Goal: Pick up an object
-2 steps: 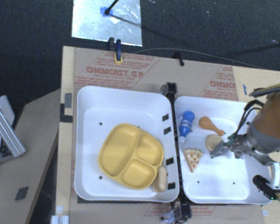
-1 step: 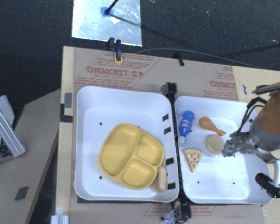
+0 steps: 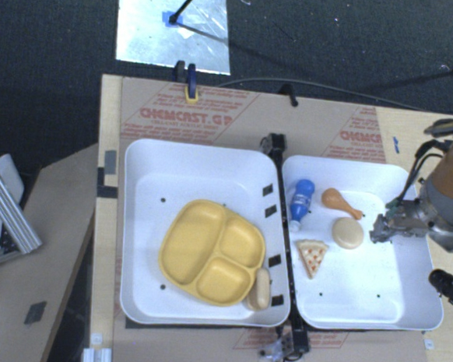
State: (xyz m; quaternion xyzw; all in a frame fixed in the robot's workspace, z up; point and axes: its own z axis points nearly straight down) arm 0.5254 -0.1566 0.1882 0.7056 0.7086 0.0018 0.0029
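Tool (image 3: 382,228) hovers low over the right bin (image 3: 415,312); whether it is wide or narrow cannot be told. It holds nothing visible. A tan bun (image 3: 348,233) lies just beside it, on the side away from the arm. Beyond the bun sit a drumstick (image 3: 340,201), a pizza slice (image 3: 312,257) and a blue bottle (image 3: 300,199). A good grasp would likely centre over the bun, then descend straight.

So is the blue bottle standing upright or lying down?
Lying down: the blue bottle rests lengthwise on the right bin's floor, against the divider.
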